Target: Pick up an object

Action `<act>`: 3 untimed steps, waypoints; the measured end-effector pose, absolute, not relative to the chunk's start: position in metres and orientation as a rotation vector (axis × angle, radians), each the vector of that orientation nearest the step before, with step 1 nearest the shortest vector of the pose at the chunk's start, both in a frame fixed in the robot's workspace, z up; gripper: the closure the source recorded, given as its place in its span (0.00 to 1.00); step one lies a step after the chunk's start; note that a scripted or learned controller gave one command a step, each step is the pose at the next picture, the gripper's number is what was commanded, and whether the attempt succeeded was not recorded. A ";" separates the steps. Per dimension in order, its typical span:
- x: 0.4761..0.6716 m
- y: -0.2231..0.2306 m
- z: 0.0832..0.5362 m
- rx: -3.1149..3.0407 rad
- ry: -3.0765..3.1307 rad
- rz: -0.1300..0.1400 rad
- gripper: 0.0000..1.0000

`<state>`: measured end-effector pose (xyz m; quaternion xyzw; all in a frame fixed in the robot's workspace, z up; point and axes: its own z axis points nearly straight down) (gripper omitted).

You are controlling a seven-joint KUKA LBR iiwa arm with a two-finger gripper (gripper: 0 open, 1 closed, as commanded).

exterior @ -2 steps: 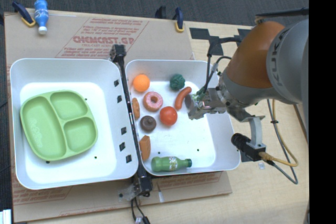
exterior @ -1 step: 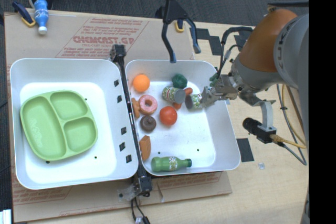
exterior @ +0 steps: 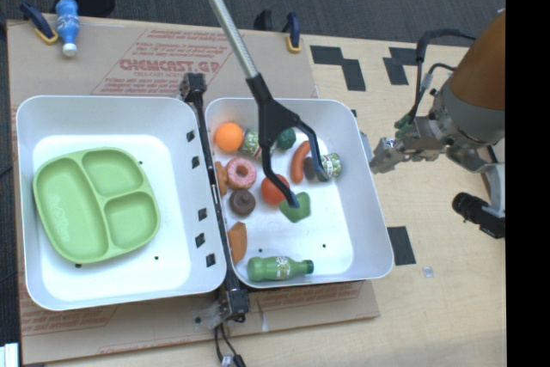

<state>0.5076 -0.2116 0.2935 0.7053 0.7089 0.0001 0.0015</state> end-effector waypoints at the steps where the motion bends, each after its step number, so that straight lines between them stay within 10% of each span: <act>1: 0.576 -0.210 0.224 2.215 2.230 -0.003 1.00; 2: 0.576 -0.211 0.224 2.215 2.229 -0.002 0.00; 3: 0.524 -0.200 0.092 2.217 2.229 -0.002 0.00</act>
